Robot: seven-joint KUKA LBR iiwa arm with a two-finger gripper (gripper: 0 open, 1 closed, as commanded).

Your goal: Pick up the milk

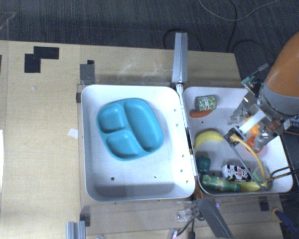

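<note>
Milk (pixel 237 172) lies in right bin (pixel 284 168) on wooden bench (pixel 35 133)

Grey arm (pixel 284 101), broad orange band, white and orange wrist parts, yellow cable (pixel 254 158), black cables

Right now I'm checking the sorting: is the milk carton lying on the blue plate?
No, the milk carton lies in the right bin near its front edge, while the blue plate sits in the left bin.
</note>
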